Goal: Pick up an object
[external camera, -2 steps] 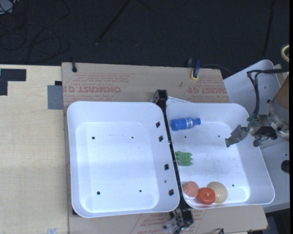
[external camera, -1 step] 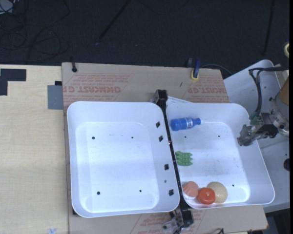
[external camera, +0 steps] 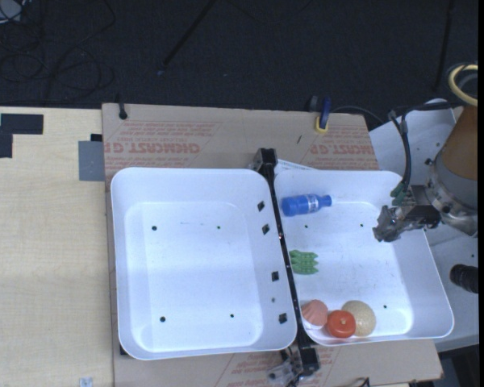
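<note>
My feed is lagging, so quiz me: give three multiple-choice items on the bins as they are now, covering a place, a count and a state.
1. Where is the blue bottle?
A. left bin
B. right bin, far end by the divider
C. on the cardboard

2. How many round things sit in the right bin's near corner?
A. one
B. three
C. five

3. How does the bottle lie?
A. on its side
B. upright
C. held by the gripper

Answers:
1. B: it lies at the right bin's far end by the divider.
2. B: a pink one, a red one and a tan one cluster there.
3. A: its long side rests on the bin floor, apart from the gripper.
</note>
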Controlling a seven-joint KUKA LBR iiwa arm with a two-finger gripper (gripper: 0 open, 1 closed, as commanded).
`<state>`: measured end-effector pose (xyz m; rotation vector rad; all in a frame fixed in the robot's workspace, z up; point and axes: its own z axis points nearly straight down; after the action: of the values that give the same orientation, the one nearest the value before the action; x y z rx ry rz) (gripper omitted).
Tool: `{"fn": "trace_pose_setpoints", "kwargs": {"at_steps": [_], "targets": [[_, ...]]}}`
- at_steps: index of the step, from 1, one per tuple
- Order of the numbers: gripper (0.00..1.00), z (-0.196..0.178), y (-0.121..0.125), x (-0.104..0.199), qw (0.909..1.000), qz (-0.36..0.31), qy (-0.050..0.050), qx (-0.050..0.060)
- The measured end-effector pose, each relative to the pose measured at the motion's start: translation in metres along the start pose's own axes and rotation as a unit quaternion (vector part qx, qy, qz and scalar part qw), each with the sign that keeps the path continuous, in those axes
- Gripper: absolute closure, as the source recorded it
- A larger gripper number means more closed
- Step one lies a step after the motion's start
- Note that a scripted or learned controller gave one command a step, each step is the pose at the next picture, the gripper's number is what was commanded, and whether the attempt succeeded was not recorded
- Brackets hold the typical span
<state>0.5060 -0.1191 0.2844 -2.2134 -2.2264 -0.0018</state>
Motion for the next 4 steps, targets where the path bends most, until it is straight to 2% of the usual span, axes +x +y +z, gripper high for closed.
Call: {"fn": "trace_pose_setpoints", "kwargs": {"at_steps": [1,2,3,4], "targets": [[1.0,0.103,-0.029,0.09,1.0,0.0,0.002,0.008],[1.0,0.088,-0.026,0.084,1.0,0.004,-0.001,0.003],[1.0,0.079,-0.026,0.083,1.0,0.007,0.0,0.004],[0.0,0.079,-0.026,0.082,1.0,0.009,0.0,0.005]]}}
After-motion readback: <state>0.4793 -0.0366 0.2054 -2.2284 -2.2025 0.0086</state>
